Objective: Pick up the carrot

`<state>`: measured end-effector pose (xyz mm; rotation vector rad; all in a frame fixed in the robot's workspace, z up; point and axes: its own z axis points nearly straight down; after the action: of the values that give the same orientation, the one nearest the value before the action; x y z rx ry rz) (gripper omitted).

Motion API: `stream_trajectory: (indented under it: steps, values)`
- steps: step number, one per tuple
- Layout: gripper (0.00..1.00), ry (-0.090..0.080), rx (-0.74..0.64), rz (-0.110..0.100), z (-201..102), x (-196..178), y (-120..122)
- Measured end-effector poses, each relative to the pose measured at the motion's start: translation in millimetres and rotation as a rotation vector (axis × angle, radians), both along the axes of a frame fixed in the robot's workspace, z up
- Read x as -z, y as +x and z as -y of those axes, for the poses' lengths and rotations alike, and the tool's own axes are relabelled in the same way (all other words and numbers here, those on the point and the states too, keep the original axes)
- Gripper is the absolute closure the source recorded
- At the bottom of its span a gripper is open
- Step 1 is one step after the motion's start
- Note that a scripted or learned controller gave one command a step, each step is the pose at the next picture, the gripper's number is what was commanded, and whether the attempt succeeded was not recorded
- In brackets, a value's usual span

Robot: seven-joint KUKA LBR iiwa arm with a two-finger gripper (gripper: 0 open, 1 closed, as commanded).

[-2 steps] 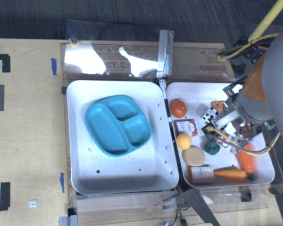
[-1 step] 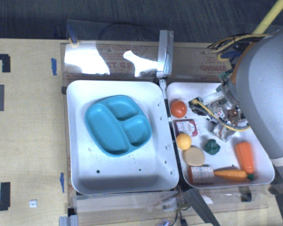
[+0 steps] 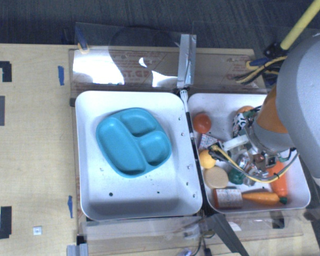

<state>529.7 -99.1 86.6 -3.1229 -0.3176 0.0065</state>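
Carrot lies flat along the right bin's lower wall

Right now I see the carrot (image 3: 261,198) on its side at the lower right of the frame, long axis running left to right, just beside the right bin's (image 3: 224,101) lower wall. Which end is the tip I cannot tell. My gripper (image 3: 250,161) hangs above it among clutter; its grip state I cannot tell. A blue tray (image 3: 133,141) sits in the left bin (image 3: 90,159).
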Motion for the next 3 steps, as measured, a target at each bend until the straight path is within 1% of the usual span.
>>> stream_trajectory:
  steps: [1,2,3]
  values:
    - [0.0,-0.001,-0.215,0.007,20.7,-112.2,-26.6]
    - [0.0,-0.001,-0.294,0.006,8.4,-8.3,-47.7]
    - [0.0,0.0,-0.294,0.003,8.5,-6.9,-48.8]
